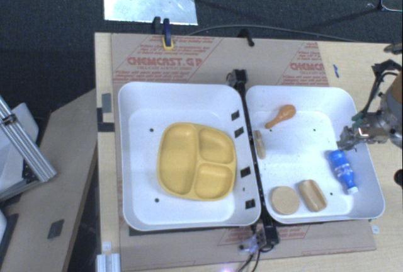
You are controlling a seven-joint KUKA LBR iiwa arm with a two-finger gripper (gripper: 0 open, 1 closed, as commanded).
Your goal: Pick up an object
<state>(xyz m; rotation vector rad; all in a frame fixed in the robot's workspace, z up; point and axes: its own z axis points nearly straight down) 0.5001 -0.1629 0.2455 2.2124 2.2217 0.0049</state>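
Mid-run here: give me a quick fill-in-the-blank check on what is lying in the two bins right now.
1. The yellow divided plate lies in the ____ bin.
2. The bottle in the right bin is ____ in colour.
3. The gripper is at the right bin's ____ edge.
4. The round tan disc lies beside the ____.

Missing words: left; blue; right; tan bread-shaped block

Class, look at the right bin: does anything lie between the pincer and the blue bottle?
Nothing visible does. The pincer sits at the right bin's right edge, just above the blue bottle, with bare white floor between them.
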